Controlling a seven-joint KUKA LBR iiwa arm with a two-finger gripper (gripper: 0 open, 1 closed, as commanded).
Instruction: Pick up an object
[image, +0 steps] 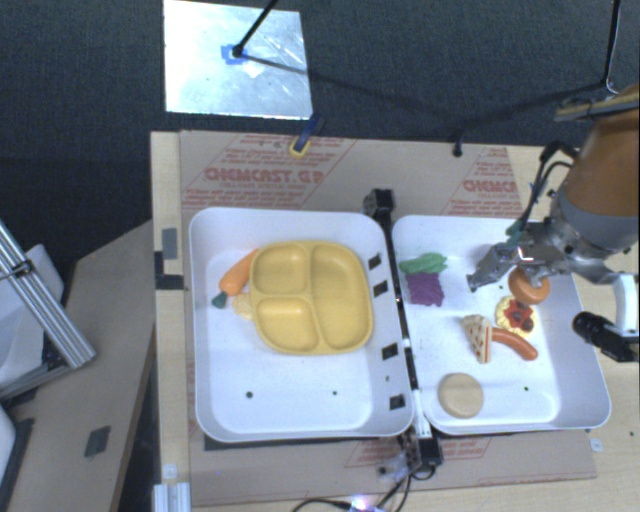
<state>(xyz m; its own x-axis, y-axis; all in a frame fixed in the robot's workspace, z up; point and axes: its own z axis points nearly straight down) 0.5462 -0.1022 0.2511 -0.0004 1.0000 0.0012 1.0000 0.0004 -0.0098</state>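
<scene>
The right bin (575, 400) holds several toy foods: a green leafy piece (424, 264), a purple piece (426, 290), a pizza slice (478, 337), a red sausage (514, 345), an orange round piece (528, 287) and a tan bun (461, 394). My gripper (488, 270) hangs over the upper part of this bin, just right of the green and purple pieces and left of the orange round piece. Nothing shows as held by it. The arm's wrist covers part of the bin's far right corner.
The left bin (215, 400) holds a yellow divided plate (305, 298) with an orange carrot (236, 272) at its left edge. A black clip strip (395, 300) runs between the bins. A black part (605, 335) of the arm sits at the right bin's rim.
</scene>
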